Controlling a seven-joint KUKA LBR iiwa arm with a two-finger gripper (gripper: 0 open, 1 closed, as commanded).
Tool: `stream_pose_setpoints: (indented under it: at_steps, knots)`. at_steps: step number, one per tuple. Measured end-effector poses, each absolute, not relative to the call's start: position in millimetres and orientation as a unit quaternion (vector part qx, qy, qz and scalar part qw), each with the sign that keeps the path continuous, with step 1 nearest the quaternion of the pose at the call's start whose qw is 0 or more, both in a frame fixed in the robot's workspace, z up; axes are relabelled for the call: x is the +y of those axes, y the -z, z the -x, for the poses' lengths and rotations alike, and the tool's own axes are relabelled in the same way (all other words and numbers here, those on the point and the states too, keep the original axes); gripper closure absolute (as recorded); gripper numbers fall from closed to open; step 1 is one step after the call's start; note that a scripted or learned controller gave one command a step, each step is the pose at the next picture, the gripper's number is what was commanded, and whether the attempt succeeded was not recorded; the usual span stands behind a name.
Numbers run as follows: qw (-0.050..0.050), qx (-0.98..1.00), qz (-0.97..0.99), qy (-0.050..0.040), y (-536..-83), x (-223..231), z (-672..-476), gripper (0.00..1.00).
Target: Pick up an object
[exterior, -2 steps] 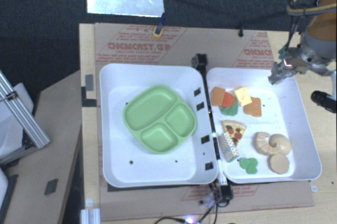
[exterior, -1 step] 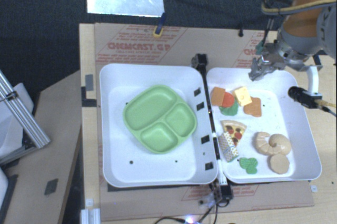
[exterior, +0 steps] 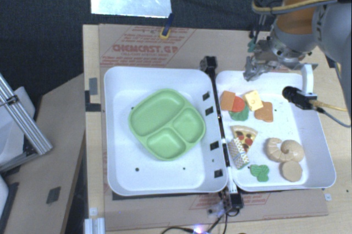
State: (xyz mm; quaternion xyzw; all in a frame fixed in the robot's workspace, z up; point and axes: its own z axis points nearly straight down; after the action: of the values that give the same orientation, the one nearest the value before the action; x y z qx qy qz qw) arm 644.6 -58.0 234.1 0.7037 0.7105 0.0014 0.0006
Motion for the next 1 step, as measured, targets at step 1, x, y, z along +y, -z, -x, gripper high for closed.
stream_pose_setpoints:
  at_steps: [1]
  knots:
    - [0.0,0.711,-0.704,-0.0013,-239.0,-9.5,-640.7,1.0]
